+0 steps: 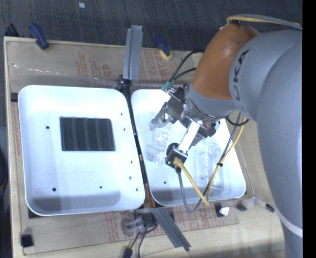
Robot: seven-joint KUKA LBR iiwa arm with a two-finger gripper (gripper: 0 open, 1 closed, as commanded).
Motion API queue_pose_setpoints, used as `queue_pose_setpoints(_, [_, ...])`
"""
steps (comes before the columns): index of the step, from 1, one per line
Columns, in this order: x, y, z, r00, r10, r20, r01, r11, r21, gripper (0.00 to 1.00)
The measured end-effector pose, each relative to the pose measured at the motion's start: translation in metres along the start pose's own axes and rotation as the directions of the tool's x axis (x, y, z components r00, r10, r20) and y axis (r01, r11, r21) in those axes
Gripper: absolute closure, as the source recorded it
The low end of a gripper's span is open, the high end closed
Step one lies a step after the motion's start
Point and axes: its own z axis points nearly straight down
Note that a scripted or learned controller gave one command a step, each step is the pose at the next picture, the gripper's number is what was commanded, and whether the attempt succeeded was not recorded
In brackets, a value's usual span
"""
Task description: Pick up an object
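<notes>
Camera view: clear object (159, 143), orientation unclear.

Two blue clamps (38, 36) grip the bench's (66, 63) far edge, and a grey bar (132, 52) stands between the bins.

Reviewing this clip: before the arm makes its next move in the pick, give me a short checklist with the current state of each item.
1. Gripper is over the right bin: ok.
2. An object to pick is identifiable in the right bin: cannot tell; faint clear shapes lie on its floor, too washed out to name.
3. Something is held between the fingers: cannot tell.
4. Yellow cable keeps out of the pick area: not ok; it hangs across the right bin.
5. Left bin plays no part: ok; it shows just a dark ribbed panel.
</notes>
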Motion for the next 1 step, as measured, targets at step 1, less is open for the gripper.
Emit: queue_pose_setpoints(1, [0.0008,-0.0003,-0.0094,1.000,-0.008,0.001,0.008,1.000,0.003,1.00])
